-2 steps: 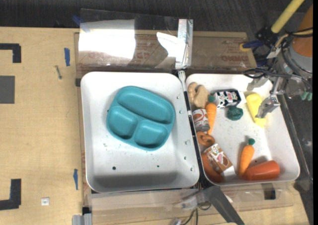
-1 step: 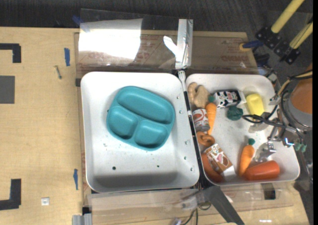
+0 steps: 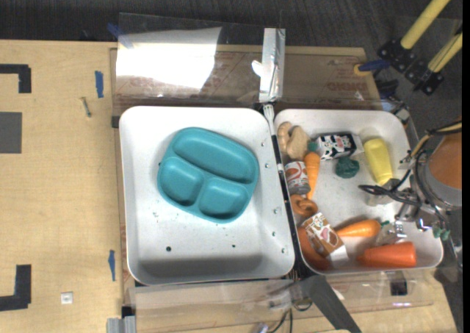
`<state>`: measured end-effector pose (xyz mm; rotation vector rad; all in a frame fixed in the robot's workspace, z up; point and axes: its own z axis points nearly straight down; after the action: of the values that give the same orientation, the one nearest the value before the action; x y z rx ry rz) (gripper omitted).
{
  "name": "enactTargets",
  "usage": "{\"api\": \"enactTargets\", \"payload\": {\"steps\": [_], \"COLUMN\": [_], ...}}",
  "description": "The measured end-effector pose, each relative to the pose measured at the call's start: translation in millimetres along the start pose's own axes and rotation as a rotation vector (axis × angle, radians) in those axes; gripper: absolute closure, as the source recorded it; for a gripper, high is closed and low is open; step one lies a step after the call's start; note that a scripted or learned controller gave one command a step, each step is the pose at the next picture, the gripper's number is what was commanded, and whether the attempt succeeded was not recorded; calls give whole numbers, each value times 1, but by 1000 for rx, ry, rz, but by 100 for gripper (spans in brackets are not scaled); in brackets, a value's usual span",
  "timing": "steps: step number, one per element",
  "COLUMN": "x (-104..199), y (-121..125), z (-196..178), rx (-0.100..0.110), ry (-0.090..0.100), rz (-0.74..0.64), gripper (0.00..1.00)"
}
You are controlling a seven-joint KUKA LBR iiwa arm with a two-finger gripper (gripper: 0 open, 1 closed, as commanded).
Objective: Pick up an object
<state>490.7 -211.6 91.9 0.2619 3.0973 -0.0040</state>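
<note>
Arm entered from the right; orange band sat at the frame edge, over the right bin's (image 3: 334,115) outer rim. Fingers (image 3: 382,190) reached leftward as dark prongs low over the bin floor, nothing between them; whether spread or closed could not be told from this angle.

Clutter lay in the right bin. Nearest the fingers: yellow block (image 3: 378,160) just above them, teal lump (image 3: 348,168) up and to their left, orange carrot (image 3: 358,230) and red-orange carrot (image 3: 387,254) below them. Further left of the fingers, along the dividing wall, a second small carrot (image 3: 312,171) and a snack packet (image 3: 324,236).

Left bin (image 3: 139,177) held a teal divided plate (image 3: 208,173), well apart from the fingers.

Judged: approach stage, no target gripped yet.
</note>
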Motion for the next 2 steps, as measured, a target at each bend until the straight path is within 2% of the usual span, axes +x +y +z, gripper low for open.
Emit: {"api": "enactTargets", "payload": {"steps": [1, 2], "x": [0, -42], "y": [0, -6], "z": [-10, -153], "rx": [3, -3], "ry": [2, 19], "rz": [-3, -499], "gripper": [100, 100]}}
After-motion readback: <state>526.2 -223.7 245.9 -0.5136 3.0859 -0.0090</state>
